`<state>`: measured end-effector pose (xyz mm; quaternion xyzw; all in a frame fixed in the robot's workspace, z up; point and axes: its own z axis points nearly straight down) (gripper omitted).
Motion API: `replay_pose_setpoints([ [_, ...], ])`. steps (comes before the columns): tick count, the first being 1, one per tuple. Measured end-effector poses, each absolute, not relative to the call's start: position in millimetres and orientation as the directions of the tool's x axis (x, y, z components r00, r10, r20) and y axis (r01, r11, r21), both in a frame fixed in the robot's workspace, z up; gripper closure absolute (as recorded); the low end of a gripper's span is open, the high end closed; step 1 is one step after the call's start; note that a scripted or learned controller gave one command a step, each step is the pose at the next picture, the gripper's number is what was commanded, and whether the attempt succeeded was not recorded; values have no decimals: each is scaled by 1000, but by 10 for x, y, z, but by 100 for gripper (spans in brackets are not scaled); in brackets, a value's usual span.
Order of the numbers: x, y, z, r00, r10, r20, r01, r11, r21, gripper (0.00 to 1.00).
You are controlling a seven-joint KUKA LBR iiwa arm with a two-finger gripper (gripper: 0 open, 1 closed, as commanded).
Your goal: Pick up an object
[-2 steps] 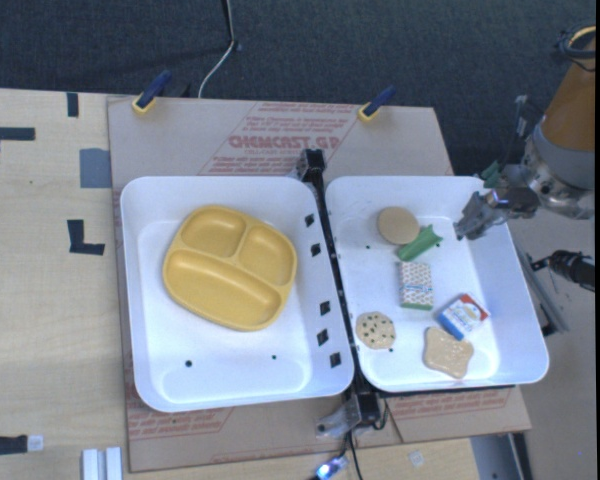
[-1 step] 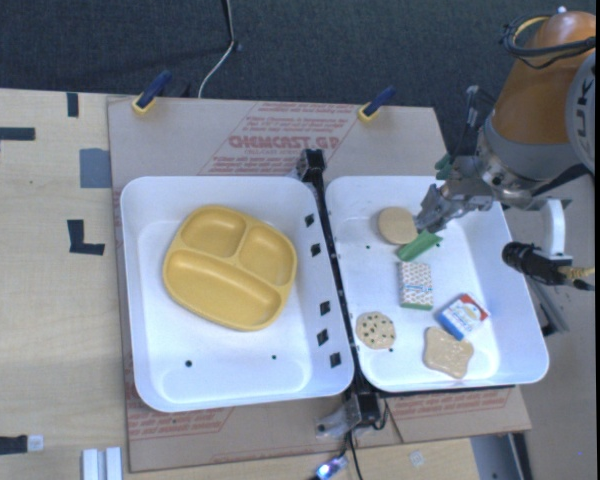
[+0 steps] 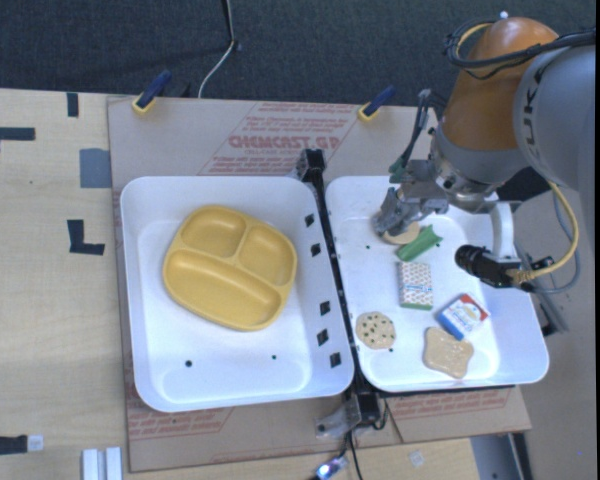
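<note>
The claw (image 3: 395, 218) is low in the right bin (image 3: 515, 368), fingers state I cannot tell, with a tan piece (image 3: 408, 235) and green piece (image 3: 418, 244) just beside it.

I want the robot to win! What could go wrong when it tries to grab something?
1. The claw is low in the right bin, over a tan piece that touches a green piece. It might nudge both and grab neither.
2. The cookie, toast and two small packets lie flat, so they may slip away.
</note>
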<state>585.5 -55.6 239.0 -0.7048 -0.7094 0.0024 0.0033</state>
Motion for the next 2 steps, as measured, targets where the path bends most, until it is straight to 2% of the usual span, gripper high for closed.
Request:
replay_pose_setpoints([
  [2, 5930, 616, 2355, -8, 1000, 1, 1000, 8, -6, 100],
])
